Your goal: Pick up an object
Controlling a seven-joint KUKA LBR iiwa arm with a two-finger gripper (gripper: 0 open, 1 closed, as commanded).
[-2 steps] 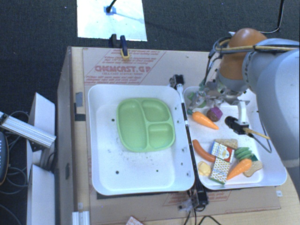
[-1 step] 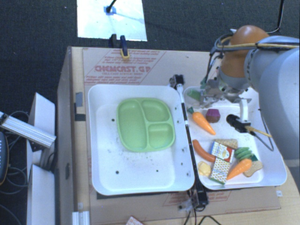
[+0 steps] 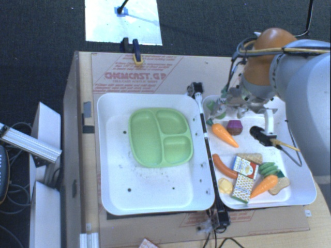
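Observation:
My gripper (image 3: 223, 109) hangs over the far left corner of the right bin (image 3: 305, 190), under the grey arm with its orange band (image 3: 270, 41). Just below it lie an orange toy carrot (image 3: 224, 134) and a small purple piece (image 3: 235, 126). Nothing is visibly held. Nearer the front of the bin lie a red sausage (image 3: 224, 165), a small carton (image 3: 244, 167), a second carton (image 3: 242, 188), a green pod (image 3: 268, 168), another carrot (image 3: 264, 185), a cracker (image 3: 250, 157), a yellow cube (image 3: 224, 185) and a tan biscuit (image 3: 280, 186).
The left bin (image 3: 116, 190) holds a green divided plate (image 3: 159, 137). A black rail (image 3: 205, 138) runs along the seam between the bins. The arm covers the right bin's far right part. Cardboard (image 3: 139, 71) lies behind the bins.

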